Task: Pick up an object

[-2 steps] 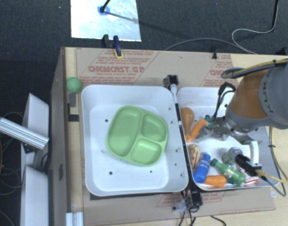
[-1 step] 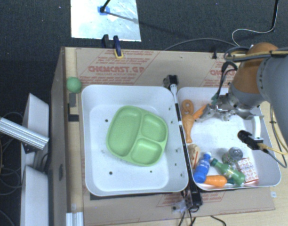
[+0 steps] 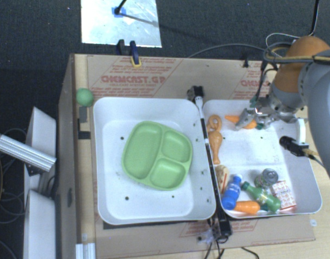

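Gripper (image 3: 250, 118) was positioned over orange piece (image 3: 241, 122) in right bin (image 3: 310, 190) | grasp could not be told | firm, centred closing was advised.

Grey rounded metal robot arm (image 3: 320, 88) with glossy orange band (image 3: 301, 55) above wrist. Thin pale and dark cables (image 3: 275, 43) looped beside band. Small silvery metal two-finger pincer (image 3: 253, 117) at tip.

Dark carpet floor (image 3: 35, 31) surrounds a cardboard-topped bench (image 3: 154, 74).
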